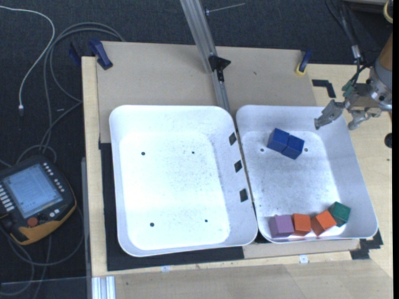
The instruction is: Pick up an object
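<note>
Along the near edge of the right bin (365, 195), toward its near right corner, I saw a row of small blocks packed against the wall: a purple block (282, 225), an orange block (302, 223), a second orange-red block (324, 220) and a green block (340, 212), each touching the next. The left bin (124, 167) sat just beside it on the counter (156, 67), the two rims meeting down the middle.

Further back, a blue block (286, 142) lay alone on the floor of the right bin, well apart from the row and nearer the bin's far edge. Its long axis ran slantwise, from the far left down toward the near right.

Beyond that, over the far right corner of the right bin, the gripper (340, 115) hung on the arm reaching in from the right. I read its jaws as spread open, the two fingers splayed apart with nothing between them.

The relation I judged the coming move to turn on: the blue block lay to the left of the jaws and a little nearer to me, close by, while the row of four was well apart along the near wall. I judged the blue block the easier target, being free on all sides.
</note>
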### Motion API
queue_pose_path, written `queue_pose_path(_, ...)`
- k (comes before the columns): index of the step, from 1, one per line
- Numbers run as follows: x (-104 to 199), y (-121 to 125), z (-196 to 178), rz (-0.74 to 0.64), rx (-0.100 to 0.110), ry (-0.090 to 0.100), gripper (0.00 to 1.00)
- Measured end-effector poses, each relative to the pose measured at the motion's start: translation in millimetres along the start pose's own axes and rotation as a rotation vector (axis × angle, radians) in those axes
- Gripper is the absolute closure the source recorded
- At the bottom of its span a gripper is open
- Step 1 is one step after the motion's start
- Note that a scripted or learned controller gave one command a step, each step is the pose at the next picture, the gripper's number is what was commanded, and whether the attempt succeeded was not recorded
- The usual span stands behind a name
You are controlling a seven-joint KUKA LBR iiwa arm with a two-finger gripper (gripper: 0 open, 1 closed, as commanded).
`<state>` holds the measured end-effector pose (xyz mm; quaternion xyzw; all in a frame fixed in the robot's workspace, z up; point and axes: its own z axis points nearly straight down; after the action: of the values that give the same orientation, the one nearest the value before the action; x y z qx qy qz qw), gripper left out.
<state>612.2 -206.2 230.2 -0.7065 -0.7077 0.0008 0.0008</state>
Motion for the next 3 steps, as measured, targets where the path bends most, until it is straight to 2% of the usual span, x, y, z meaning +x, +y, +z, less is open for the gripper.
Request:
queue_pose_path(1,48.3,30.7,110.4,-0.002,0.0,0.002,0.0)
queue_pose_path(2,104.5,7.9,126.1,-0.003,-0.01,0.002,0.0)
queue_pose_path(3,112.9,-8.5,130.3,0.001,0.002,0.002,0.0)
